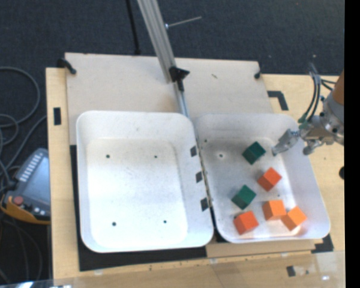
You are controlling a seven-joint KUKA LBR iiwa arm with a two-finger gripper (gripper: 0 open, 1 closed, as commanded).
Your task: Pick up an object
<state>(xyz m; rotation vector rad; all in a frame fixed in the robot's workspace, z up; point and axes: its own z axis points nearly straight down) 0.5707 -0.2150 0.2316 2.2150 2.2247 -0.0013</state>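
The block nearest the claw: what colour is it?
Dark green block, clearest in the camera view.

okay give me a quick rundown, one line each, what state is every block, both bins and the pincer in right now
Upper green block: resting loose in the right bin, tilted.
Lower green block: resting loose in the right bin.
Four orange blocks: resting loose in the right bin, none lifted.
Right bin: holding all six blocks.
Left bin: no blocks in it.
Pincer: over the right bin's far right edge, gripping nothing.
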